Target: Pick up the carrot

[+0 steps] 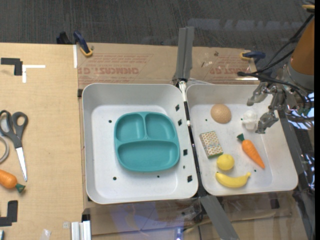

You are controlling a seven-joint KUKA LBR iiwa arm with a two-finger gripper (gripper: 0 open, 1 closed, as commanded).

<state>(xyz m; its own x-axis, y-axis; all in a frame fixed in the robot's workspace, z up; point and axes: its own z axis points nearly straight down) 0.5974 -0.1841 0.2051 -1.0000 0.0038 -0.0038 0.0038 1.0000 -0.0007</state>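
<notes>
Two metal fingers (pixel 265 124) hang spread apart over the upper right part of the right bin (pixel 285 184), so the gripper (pixel 261 110) is released with nothing between them. Right next to the jaws, on their left, sits a small white object (pixel 249 118), too blurry to say what it is. A bit further left of that is a tan egg-shaped thing (pixel 220 113).

Just below the jaws, toward the near edge of the bin, lies the carrot (pixel 252 152), orange with its green top pointing up toward the gripper and its tip angled down and to the right. It's flat on the bin floor, near the fingers but not touching them.

Going further out from the jaws, down and left: a patterned little block (pixel 211 144), then a lemon (pixel 225 162), then a banana (pixel 233 179) closest to the bin's near edge.

Way off to the left of the jaws, the left bin (pixel 95 149) holds a teal divided plate (pixel 146 141). Past that, on the wooden bench (pixel 45 134), there's a pair of scissors (pixel 15 139) and a second carrot (pixel 9 179) at the far left edge, well apart from everything else.
</notes>
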